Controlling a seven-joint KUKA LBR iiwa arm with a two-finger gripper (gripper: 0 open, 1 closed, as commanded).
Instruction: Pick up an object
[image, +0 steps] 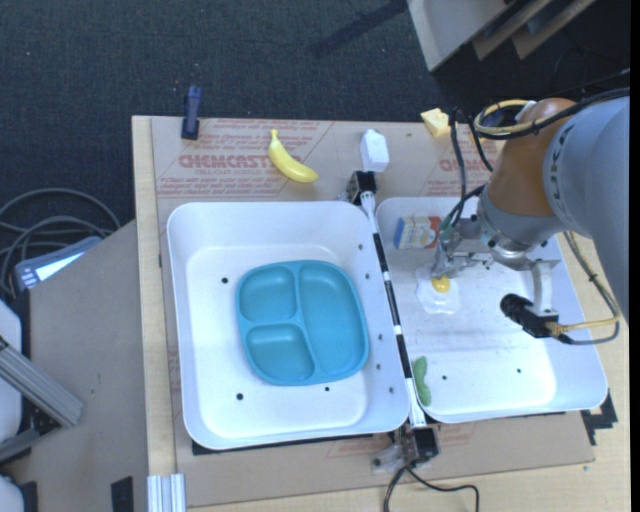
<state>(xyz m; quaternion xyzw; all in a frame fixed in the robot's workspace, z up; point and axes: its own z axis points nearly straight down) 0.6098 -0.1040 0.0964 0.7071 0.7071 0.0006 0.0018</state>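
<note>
Looking at the right bin: we have the gripper down low over its upper-left part, right above a small clear-and-yellow object lying on the bin floor. We can't tell from this angle whether the gripper is released or clenched; the wrist blocks the tip. Nothing visibly sits in it.

Other items in that bin: a blue-and-white packet near the top-left wall, just beside the gripper, and a green piece against the left wall lower down, well apart. The left bin carries a blue divided plate. A banana lies on the desk above the bins, outside both.

Our read on the target: the small clear-and-yellow thing looks light, likely thin plastic or wrap, so probably slippery and a bit crushable. It's too small here to be sure of shape. We'd judge the yellow core the stiffest part, so pinch across that, low against the bin floor, with gentle force.

Risks as we see them: it skids out sideways on closing, or the gripper clips the packet next door. Grasp step looks not yet confirmed; task is early to mid.
</note>
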